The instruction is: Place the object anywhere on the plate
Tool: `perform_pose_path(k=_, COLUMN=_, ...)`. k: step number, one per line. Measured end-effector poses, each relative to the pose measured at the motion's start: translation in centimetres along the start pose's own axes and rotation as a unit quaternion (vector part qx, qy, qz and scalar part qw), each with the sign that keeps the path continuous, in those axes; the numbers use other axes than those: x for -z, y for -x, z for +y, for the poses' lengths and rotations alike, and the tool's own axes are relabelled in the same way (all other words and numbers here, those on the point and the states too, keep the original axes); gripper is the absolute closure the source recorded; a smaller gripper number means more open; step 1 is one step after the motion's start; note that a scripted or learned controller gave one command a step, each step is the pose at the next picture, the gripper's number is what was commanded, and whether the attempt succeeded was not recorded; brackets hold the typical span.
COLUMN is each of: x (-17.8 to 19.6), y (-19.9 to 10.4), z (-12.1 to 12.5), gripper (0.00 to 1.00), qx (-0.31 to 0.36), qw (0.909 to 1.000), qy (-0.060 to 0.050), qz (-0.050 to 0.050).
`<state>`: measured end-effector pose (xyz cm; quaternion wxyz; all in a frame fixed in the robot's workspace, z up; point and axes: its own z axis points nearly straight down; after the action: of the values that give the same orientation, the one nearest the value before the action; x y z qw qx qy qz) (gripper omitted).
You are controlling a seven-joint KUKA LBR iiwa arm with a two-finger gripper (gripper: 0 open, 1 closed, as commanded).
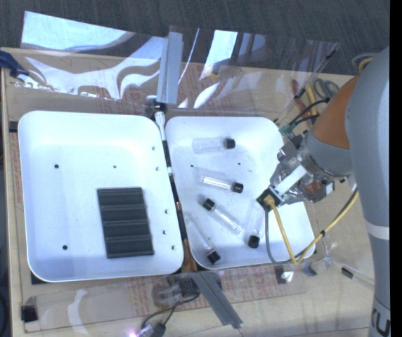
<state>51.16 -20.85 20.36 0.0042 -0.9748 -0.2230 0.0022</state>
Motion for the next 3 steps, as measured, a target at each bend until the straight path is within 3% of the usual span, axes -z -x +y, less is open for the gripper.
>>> perform_pose_path(k=1, x=-1.4, y=-8.4, z=-10.9, gripper=1.0, qx=-0.12, qw=0.9928, qy=0.002, qz=0.0)
perform_pose_path(k=2, x=1.2, y=-5.4, z=-17.7, gripper=1.0, qx=-0.101, qw=0.9949, qy=0.002, qz=0.0)
perform_pose_path(k=3, x=-1.4, y=-6.4, z=-21.3, gripper=1.0, qx=-0.119, qw=0.9929, qy=0.003, qz=-0.001)
